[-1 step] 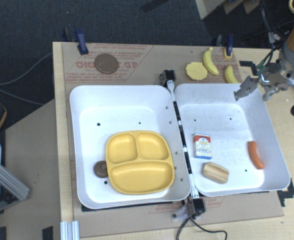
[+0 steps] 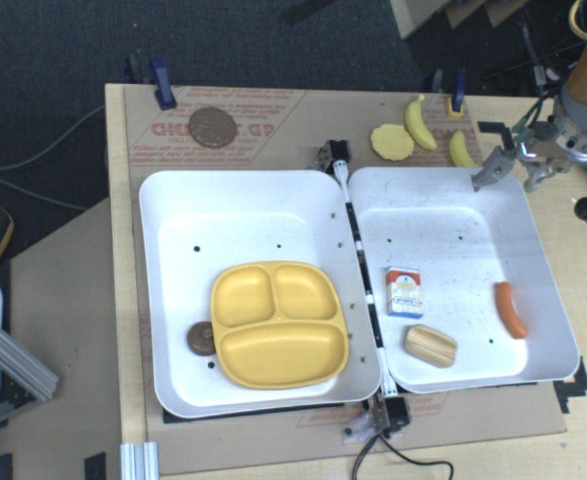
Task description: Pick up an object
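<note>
Camera view. 2 white bins sit side by side on the bench. The gripper (image 2: 514, 165) hangs over the far right corner of the right bin (image 2: 443, 223), at the rim, with its 2 fingers spread apart and nothing between them.

Right bin contents, all near the front: a small red-and-white carton (image 2: 405, 292) lying flat close to the dividing edge; a tan bread-like block (image 2: 431, 345) just in front of it, apart from it; an orange sausage (image 2: 511, 309) near the right wall, well apart from the other 2. All 3 lie well clear of the gripper, with bare bin floor between.

Left bin (image 2: 173, 228): a yellow 3-compartment plate (image 2: 277, 323) sits toward the front, and a brown disc (image 2: 202, 339) rests touching its left edge.

Outside the bins, on the bench behind the right bin: a yellow flat piece (image 2: 393, 142), a banana (image 2: 421, 124) beside it, and a second yellow item (image 2: 461, 149) (partly cut off by the bin rim, near the gripper). A brown round disc (image 2: 212, 126) lies behind the left bin.
</note>
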Robot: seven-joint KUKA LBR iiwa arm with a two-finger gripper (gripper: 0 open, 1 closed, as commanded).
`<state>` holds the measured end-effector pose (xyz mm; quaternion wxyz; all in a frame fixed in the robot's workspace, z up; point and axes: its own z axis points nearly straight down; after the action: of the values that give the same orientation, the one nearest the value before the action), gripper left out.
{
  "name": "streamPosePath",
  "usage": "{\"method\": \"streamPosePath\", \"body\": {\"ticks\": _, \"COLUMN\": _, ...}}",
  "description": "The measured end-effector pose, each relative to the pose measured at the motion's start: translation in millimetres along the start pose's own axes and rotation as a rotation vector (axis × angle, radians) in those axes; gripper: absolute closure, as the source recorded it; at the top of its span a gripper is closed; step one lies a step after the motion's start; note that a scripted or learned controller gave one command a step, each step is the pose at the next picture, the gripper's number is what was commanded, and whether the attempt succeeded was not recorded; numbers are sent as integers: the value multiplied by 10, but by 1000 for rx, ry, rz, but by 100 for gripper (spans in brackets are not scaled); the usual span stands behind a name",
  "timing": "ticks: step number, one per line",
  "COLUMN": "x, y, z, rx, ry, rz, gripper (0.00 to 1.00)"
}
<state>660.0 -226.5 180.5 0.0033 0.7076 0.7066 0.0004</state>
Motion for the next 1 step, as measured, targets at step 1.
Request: {"method": "streamPosePath", "body": {"ticks": 1, "x": 810, "y": 58, "z": 575, "rx": 12, "ry": 9, "rz": -9, "gripper": 0}}
